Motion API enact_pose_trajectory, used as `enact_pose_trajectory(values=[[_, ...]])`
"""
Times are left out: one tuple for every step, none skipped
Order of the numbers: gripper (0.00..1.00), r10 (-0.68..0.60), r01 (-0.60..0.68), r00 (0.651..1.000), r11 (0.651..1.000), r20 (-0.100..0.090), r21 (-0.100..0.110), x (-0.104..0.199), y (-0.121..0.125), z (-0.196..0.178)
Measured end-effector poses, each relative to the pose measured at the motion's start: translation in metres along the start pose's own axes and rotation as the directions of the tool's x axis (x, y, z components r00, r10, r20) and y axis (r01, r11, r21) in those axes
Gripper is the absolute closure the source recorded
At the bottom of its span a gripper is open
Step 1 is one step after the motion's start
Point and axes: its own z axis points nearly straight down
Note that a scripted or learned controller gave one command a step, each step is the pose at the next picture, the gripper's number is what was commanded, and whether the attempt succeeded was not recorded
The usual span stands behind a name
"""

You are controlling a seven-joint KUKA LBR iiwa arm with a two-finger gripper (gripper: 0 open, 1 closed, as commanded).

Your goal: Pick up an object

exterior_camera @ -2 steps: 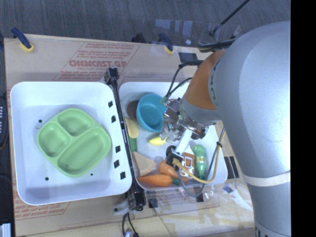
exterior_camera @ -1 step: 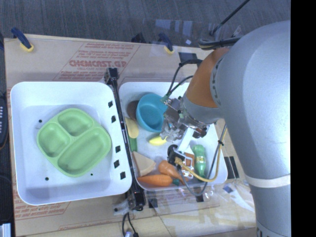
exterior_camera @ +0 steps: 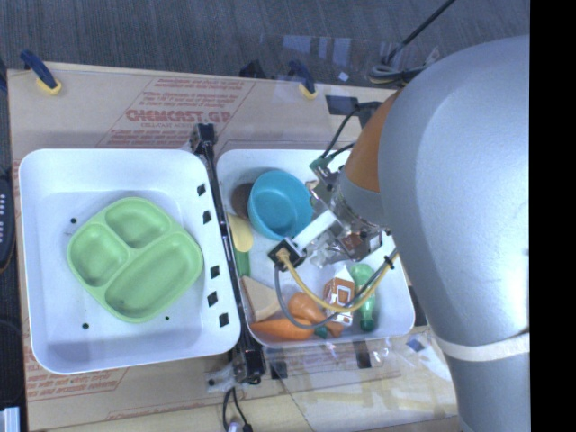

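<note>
Taking the blue bowl point(exterior_camera: 279, 203) as landmark: nearest the camera, below it in the right bin point(exterior_camera: 396, 324), lie an orange carrot-like piece point(exterior_camera: 286, 329), a small orange-and-white carton point(exterior_camera: 339, 291) and a green item point(exterior_camera: 364, 297). The gripper point(exterior_camera: 335, 246) hangs just right of the bowl, over that clutter; whether its fingers are parted or closed on anything cannot be told. Farther left, the green divided plate point(exterior_camera: 135, 257) sits in the left bin point(exterior_camera: 31, 241). Judging by this, nothing is lifted yet.

Plate point(exterior_camera: 135, 257) in left bin point(exterior_camera: 36, 241)

"CHEMCAST GP" on cardboard sheet point(exterior_camera: 171, 106)
</note>
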Motion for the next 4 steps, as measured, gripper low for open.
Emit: enact_pose_trajectory(values=[[0.00, 0.000, 0.000, 1.000, 1.000, 0.000, 0.002, 0.000, 0.000, 0.000], [0.00, -0.401, 0.401, 0.916, 0.916, -0.001, 0.000, -0.045, -0.003, 0.100], [0.00, -0.184, 0.184, 0.983, 0.983, 0.001, 0.001, 0.023, 0.025, 0.099], [0.00, 0.059, -0.059, 0.998, 0.998, 0.002, 0.002, 0.080, 0.047, 0.099]])
